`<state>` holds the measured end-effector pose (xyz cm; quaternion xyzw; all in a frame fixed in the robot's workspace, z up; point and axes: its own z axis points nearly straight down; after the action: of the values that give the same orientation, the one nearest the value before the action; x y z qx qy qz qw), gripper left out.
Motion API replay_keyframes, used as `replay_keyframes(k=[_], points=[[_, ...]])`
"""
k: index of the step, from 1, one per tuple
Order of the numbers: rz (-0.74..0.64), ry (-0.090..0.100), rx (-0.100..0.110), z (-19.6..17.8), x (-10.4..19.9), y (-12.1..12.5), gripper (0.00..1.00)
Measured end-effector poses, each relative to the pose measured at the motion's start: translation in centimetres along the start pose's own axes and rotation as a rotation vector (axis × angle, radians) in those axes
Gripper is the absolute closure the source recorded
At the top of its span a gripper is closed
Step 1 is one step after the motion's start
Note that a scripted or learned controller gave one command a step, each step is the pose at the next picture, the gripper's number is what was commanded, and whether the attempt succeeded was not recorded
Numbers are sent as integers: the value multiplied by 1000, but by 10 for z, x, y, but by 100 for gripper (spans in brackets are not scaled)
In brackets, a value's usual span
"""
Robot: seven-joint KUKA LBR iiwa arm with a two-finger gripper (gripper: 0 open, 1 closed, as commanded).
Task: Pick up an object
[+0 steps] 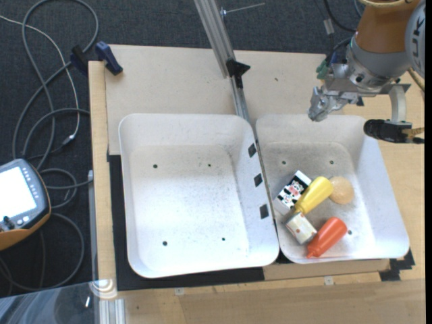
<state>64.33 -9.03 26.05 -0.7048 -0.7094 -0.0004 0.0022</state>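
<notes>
The bench (169, 79) carries two shallow white bins side by side; the left bin (135, 181) lies beside the right bin (385, 201), which holds a small huddle of things toward its near side. The arm (388, 25) reaches in from the right, and its gripper (318, 112) hangs over the far rim of the right bin, well apart from the huddle; nothing is seen between its fingers, and whether they stand wide or narrow I cannot tell.

By this I judge the task barely begun: no object is lifted, and the descent, the grasp and the raising all remain.

Of the candidates, the yellow bottle (315, 194) lies on its side, its long axis slanting from near-left to far-right; the orange bottle (327, 237) lies just below it on much the same slant, its narrow end toward the near-left; a black-and-white patterned card (292, 190) sits beside the yellow bottle; a small white block (301, 227) rests between the two bottles; a pale round ball (341, 190) touches the yellow bottle's far end.
</notes>
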Motion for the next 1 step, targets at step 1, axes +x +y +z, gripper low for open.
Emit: replay_keyframes(k=[1], points=[[0, 0, 1, 3, 57, -10, 100]])
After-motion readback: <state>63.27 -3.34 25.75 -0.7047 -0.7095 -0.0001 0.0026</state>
